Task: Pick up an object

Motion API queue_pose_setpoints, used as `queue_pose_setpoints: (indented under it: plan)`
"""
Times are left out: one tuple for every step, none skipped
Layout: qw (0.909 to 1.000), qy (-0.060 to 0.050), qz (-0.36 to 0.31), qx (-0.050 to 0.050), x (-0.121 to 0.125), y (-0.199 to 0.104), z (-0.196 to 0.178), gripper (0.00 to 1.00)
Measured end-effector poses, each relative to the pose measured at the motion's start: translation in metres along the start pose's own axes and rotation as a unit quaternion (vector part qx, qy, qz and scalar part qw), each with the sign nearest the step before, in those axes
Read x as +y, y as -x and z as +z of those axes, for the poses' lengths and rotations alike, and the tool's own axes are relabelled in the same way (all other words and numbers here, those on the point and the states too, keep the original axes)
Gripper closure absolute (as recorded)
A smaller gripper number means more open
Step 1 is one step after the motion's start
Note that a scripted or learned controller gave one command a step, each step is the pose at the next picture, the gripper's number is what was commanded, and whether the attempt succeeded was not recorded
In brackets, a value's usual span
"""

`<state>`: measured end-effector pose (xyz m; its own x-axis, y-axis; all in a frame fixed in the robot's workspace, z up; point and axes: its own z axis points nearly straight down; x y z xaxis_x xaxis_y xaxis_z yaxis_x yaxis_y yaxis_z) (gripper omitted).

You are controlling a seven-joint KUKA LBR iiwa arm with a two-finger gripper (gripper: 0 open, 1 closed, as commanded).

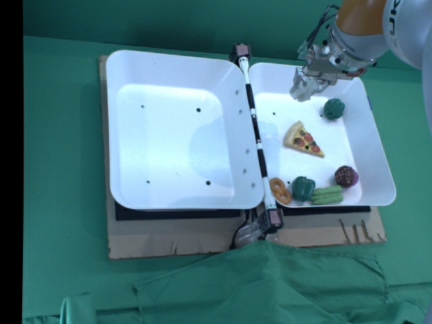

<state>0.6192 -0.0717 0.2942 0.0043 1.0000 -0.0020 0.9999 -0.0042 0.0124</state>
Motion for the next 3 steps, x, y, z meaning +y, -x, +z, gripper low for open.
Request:
queue_pose_setpoints:
  plan:
    - [1.0,-0.009,0.003,0.0,-0.087,0.035,0.046,1.0]
    - [1.0,-0.001,0.002,0.0,-0.148,0.031,0.108,1.0]
    - [1.0,0.004,0.002,-0.004,-0.149,0.027,0.107,1.0]
